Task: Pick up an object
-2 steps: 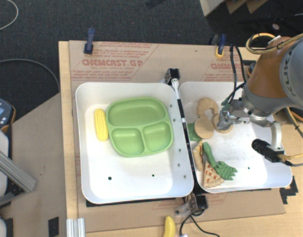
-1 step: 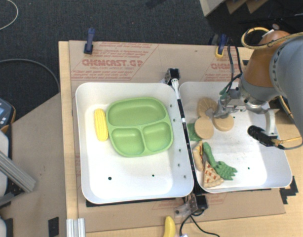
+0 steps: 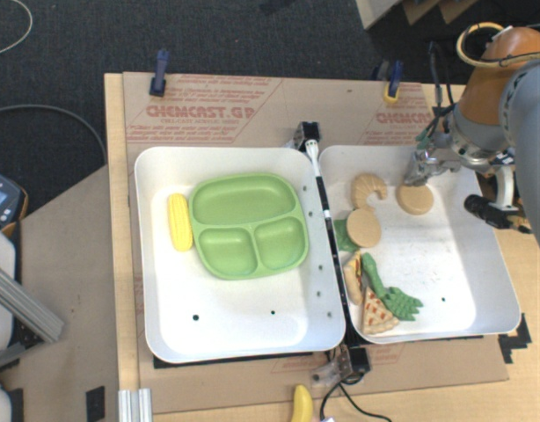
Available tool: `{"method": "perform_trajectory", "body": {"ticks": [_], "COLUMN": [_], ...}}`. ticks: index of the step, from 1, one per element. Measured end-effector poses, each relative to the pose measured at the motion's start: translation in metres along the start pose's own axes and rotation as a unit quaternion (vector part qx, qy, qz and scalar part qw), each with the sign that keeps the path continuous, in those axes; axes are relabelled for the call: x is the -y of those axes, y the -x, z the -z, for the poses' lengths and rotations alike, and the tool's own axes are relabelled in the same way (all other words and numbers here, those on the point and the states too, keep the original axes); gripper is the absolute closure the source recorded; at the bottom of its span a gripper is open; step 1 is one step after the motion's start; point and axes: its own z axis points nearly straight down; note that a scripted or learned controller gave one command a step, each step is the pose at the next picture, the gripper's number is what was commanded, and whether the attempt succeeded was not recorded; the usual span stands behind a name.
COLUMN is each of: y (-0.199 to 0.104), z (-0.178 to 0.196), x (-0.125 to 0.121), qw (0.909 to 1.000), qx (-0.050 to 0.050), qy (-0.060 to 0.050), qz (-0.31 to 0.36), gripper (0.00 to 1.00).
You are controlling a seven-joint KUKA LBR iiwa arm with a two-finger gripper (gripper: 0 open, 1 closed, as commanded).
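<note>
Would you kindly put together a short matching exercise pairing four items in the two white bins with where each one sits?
Items:
1. yellow toy corn cob
2. green divided plastic tray
3. round tan toy cookie
4. toy pizza slice

Places:
A. middle of the left bin
B. near edge of the right bin
C. right bin, just below the gripper
D. left bin, against the tray's left side

Pairs: 1-D, 2-A, 3-C, 4-B
</note>
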Motion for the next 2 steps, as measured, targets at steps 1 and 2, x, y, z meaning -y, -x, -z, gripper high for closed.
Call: {"method": "perform_trajectory", "body": {"ticks": [1, 2], "y": [0.0, 0.0], "z": [0.013, 0.023], "x": [0.0, -0.001], "qw": [1.0, 1.0], "qx": [0.003, 0.004], "qy": [0.003, 0.003], "qz": [0.001, 0.001], "gripper": [1.0, 1.0]}}
